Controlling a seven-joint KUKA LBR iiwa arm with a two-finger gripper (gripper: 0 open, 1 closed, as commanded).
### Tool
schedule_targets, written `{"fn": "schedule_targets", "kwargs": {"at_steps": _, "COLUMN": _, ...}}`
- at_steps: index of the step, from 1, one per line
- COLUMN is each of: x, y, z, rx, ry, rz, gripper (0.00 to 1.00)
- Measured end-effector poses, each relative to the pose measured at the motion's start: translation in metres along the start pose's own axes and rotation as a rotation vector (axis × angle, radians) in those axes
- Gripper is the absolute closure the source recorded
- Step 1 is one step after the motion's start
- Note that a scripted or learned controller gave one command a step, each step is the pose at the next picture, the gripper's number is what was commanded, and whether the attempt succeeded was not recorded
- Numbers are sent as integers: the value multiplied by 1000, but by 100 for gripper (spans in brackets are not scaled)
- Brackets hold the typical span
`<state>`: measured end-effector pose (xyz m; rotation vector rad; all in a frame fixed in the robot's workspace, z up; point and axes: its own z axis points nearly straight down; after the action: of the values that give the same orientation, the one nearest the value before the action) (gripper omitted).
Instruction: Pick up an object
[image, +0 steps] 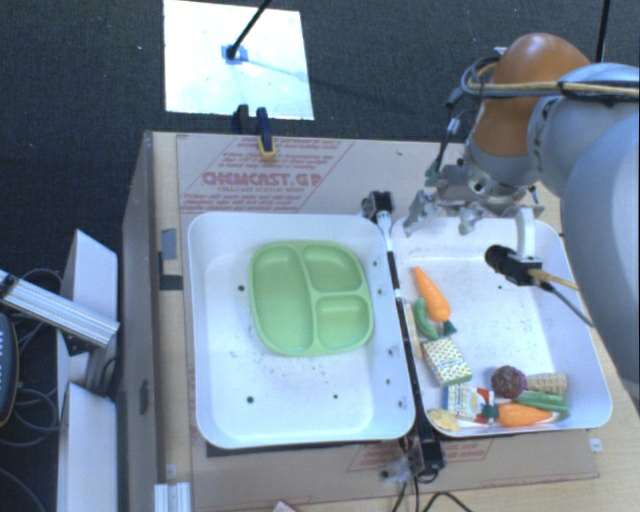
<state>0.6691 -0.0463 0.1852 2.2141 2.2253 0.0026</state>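
Hovering over the far end of the right bin (575, 330), the gripper (470, 212) is seen above bare white floor, with nothing between it and the bin; whether it is parted or closed cannot be told from this angle. The likeliest target, the toy carrot (431, 290), is found lying flat on the bin floor near the divider (398, 300), with a green toy piece (429, 323) touching its lower end. It is judged to be light, stiff moulded plastic, smooth and tapered, so a grip across the thick middle is favoured over the narrow tip, where it could be squeezed out. Open floor is left to the carrot's right, giving room for a straight descent, while the divider on its left is close enough to be struck. A small patterned block (446, 361) is seen below it, and a crowded cluster, including a second carrot (522, 414) and a dark round fruit (508, 380), is packed against the near rim, where a clean grasp looks harder. The left bin (220, 340) is occupied by a green divided plate (310, 298).
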Motion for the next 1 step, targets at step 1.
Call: {"fn": "schedule_targets", "kwargs": {"at_steps": 1, "x": -73, "y": -39, "z": 101, "rx": 2, "ry": -1, "rz": 3, "gripper": 0}}
